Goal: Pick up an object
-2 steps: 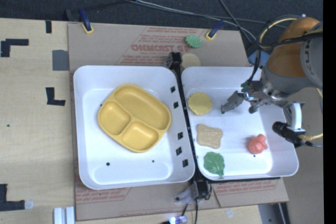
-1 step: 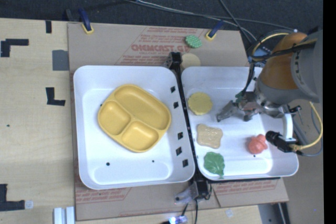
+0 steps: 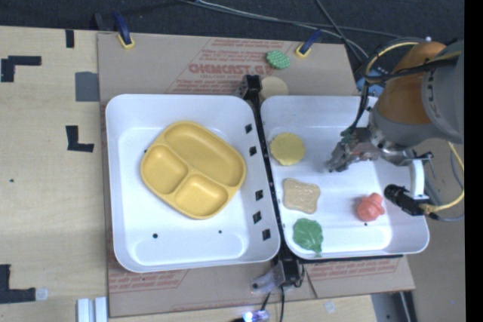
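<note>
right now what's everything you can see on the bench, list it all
divided tray: 1, yellow, left bin
round piece: 1, yellow, right bin, upper left
toast slice: 1, tan, right bin, below the round piece
leafy piece: 1, green, right bin, near edge
red piece: 1, red, right bin, right side
small disc: 1, green, on cardboard beyond the bins
bins: 2, white, side by side
clamps: 2, blue and yellow, cardboard's far edge
arm: 1, grey and orange, from right
hand: 1, dark, low over right bin

Arm (image 3: 423, 98): running off the right edge, its upper links cut from view. Gripper (image 3: 339, 160): fingers blurring into a dark mass, their spacing unreadable. Right bin (image 3: 324, 111): its right rim lying hidden under the arm. Small green object (image 3: 278, 59) on the cardboard: showing too small to identify.
</note>
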Available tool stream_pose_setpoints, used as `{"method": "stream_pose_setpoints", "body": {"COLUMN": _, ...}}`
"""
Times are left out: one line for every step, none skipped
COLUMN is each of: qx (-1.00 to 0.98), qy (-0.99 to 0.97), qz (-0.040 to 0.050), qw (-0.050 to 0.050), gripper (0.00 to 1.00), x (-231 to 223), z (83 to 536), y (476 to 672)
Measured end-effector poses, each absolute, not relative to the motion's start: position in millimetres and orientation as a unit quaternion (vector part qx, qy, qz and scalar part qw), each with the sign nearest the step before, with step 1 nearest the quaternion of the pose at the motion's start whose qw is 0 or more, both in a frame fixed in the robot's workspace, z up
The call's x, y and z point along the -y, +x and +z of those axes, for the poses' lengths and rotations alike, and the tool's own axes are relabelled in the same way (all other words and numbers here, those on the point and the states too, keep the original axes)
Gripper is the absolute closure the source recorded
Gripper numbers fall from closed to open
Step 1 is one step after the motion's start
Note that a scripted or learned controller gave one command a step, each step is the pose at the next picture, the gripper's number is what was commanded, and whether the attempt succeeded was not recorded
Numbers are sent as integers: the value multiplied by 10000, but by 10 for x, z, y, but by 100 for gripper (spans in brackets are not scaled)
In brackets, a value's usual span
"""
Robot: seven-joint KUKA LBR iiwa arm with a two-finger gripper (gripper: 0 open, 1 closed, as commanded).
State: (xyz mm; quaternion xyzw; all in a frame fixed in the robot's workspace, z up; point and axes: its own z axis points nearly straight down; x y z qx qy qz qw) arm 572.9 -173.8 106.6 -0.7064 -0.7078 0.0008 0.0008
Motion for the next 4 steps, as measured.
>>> {"method": "stream_pose_setpoints", "body": {"qx": 7079, "qy": -7063, "qz": -12, "qw": -19, "gripper": 100, "x": 1687, "z": 1669, "y": 5800}}
{"method": "stream_pose_setpoints", "body": {"qx": 7078, "qy": -7064, "qz": -12, "qw": -25, "gripper": 100, "x": 1702, "z": 2301, "y": 5844}}
{"method": "stream_pose_setpoints", "body": {"qx": 7077, "qy": -7065, "qz": -11, "qw": -24, "gripper": 100, "x": 1701, "z": 2835, "y": 5855}}
{"method": "stream_pose_setpoints", "body": {"qx": 7087, "qy": -7055, "qz": 3, "qw": 2, "gripper": 100, "x": 1276, "z": 2743, "y": 5990}}
